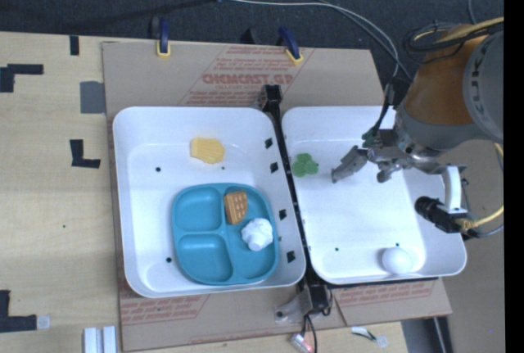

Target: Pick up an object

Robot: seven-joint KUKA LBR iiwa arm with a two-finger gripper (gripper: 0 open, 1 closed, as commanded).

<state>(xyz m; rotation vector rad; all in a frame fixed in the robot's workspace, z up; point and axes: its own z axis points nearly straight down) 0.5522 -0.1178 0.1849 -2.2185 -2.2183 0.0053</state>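
Camera view shows your gripper (362, 169) spread open, empty, right of center; the green object (305, 165) looks light, soft: pinch its middle.

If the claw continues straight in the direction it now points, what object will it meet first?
Probably the green object. The claw sits over the right bin and points toward the view's left, where that piece lies near the bin's left wall. Its height is unclear from one view, so it might pass above.

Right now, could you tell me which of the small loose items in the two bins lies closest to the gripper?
The green item in the right bin is closest, just left of the gripper. The white ball sits at that bin's near edge; the yellow piece lies in the left bin.
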